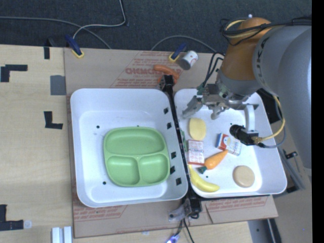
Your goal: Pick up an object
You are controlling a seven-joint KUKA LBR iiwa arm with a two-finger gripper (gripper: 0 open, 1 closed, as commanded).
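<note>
My gripper [205,110] hangs over the back of the right bin [268,186], its two grey fingers spread apart with nothing between them. Just below it lies a pale yellow oval object [197,128]. Further forward in the same bin are a small red-and-white packet [195,152], a toy carrot [214,160], a banana [203,183], a small carton [228,143] and a tan round piece [244,176]. The arm's orange band [243,54] rises behind the gripper.
The left bin [86,135] holds a green divided plate [136,155]. An orange tool [167,71] and a small metal cylinder [188,59] lie on the cardboard behind the bins. Cables run across the dark back surface.
</note>
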